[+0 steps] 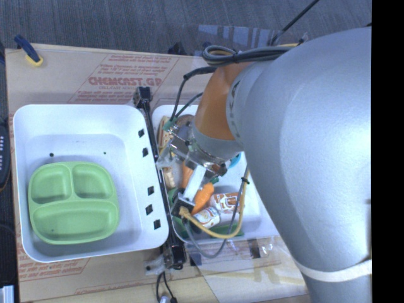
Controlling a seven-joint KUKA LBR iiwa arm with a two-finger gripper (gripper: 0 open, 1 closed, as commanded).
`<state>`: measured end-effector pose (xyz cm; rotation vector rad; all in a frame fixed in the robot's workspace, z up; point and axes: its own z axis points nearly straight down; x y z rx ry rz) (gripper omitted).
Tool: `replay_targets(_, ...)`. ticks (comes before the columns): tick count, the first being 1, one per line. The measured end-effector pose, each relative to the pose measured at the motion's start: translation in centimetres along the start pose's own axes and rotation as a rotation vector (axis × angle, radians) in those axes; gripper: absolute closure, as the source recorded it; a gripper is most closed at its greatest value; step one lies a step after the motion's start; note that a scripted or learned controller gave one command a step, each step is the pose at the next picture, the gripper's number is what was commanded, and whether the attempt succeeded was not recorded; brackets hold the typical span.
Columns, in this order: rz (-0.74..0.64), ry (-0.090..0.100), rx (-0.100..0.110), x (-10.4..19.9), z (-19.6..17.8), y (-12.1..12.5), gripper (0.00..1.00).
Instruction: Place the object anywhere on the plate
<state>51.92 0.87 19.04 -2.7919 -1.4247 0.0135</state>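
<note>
Grey arm [315, 156] bulk sits nearest. Below it, I see the gripper [192, 191] down in the right bin [262, 223], over an orange carrot-like object [203, 196]; grasp state: I cannot tell. Probably light, rigid, slippery; grip mid-length. 1 green plate [74, 202] waits in the left bin [38, 122].

The arm [303, 150] hides most of the right bin [252, 223]. The claw's [192, 191] grip there is too cluttered to tell.
</note>
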Motion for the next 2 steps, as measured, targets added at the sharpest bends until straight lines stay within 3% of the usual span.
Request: replay_targets(2, 0.000, 0.000, 0.000, 0.00, 0.00, 0.00, 0.00)
